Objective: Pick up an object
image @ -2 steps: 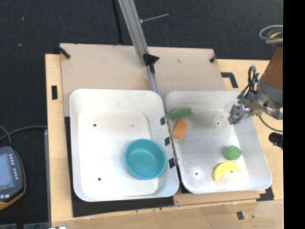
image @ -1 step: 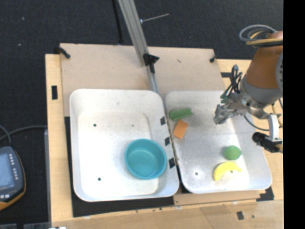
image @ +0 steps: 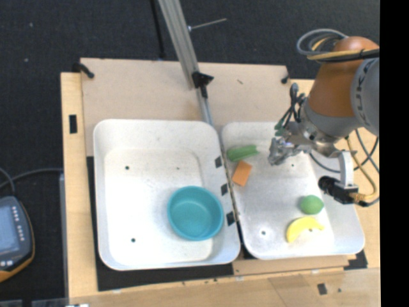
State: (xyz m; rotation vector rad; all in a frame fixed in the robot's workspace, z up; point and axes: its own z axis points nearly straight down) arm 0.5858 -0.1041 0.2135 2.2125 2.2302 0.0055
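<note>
holding teal bowl (image: 195, 212), left bin (image: 121, 139); right bin (image: 339, 238) has banana (image: 303, 228), lime (image: 311, 204); pincer (image: 279, 153) state unclear.

A pale wooden bench (image: 147, 88) stood on dark speckled carpet (image: 77, 18). A metal pole (image: 182, 40) slanted in from twelve o'clock. At nine o'clock, a handheld control pendant (image: 13, 232) with a cable lay on the floor.

The bowl (image: 195, 212) sits in the left bin (image: 115, 139) toward five o'clock. In the right bin (image: 345, 235), two pieces lie at ten o'clock, two more at four o'clock.
</note>
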